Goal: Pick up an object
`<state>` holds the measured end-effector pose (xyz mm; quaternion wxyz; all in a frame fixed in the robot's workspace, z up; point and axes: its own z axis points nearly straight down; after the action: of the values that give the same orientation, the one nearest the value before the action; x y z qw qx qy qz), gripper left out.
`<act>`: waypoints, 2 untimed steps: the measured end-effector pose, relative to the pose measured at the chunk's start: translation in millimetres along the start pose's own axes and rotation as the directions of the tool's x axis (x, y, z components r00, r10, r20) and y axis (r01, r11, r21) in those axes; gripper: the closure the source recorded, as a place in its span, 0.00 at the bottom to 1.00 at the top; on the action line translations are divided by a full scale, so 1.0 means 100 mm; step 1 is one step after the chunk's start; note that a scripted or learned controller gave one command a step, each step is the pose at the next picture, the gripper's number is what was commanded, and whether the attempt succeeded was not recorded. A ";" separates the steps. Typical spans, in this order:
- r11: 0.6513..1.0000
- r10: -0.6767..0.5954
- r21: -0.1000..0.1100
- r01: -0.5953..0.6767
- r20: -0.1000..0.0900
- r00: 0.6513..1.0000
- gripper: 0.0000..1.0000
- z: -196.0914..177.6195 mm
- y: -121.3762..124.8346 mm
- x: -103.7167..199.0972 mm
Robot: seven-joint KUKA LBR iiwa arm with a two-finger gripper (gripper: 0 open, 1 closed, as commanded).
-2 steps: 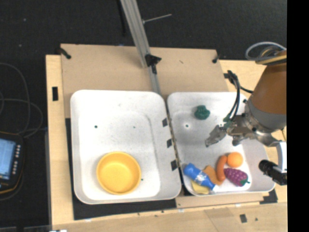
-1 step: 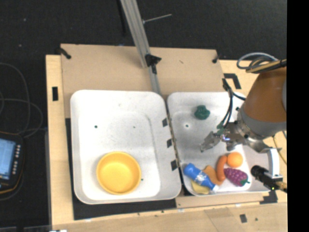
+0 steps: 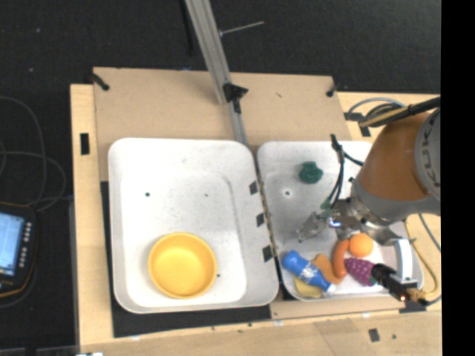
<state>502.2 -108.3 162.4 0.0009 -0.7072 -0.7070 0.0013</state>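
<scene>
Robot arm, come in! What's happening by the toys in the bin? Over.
Two-finger gripper low in right white bin, nothing seen between fingers. Toy pile at near corner: orange ball, blue bottle, purple grapes. Green toy sits apart.

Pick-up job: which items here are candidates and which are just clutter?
Candidates, right bin:
- green object
- blue object
- orange ball
- purple grapes
- orange carrot-shaped piece
- the gripper hovers over this bin

Lying about:
- yellow bowl in left bin
- metal pole
- handheld screen off the bench
</scene>
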 end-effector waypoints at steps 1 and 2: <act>1.000 0.002 -0.009 -0.002 -0.001 1.000 1.00 -0.13 0.02 -0.01; 1.000 -0.004 -0.011 0.004 0.001 1.000 1.00 -0.72 -0.04 -0.01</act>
<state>498.3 -109.2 234.4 -0.0034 -0.7059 -0.7083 -0.0023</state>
